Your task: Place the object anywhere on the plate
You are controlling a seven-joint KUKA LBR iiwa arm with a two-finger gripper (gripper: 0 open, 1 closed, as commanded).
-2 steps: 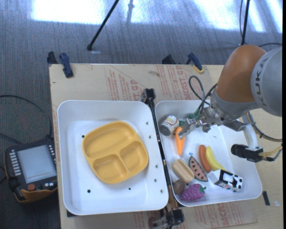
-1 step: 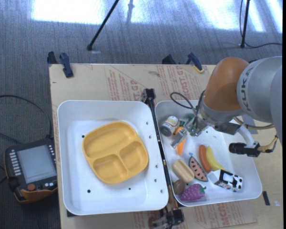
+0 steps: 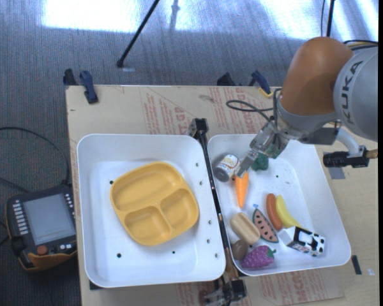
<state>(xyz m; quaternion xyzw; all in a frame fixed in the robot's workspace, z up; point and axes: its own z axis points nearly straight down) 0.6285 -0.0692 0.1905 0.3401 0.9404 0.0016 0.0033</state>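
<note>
A black box with a screen (image 3: 43,225) is seen on the grey floor (image 3: 25,75), left of the table (image 3: 140,110). Blue clamps (image 3: 88,85) are fixed at the table's far edge. Thin stand legs (image 3: 140,30) are seen behind.

The grey arm reaches in from the right, its orange band bulging above the wrist. The wrist slants down and to the left, carrying the pincer (image 3: 247,164) low and pointed downward.
</note>
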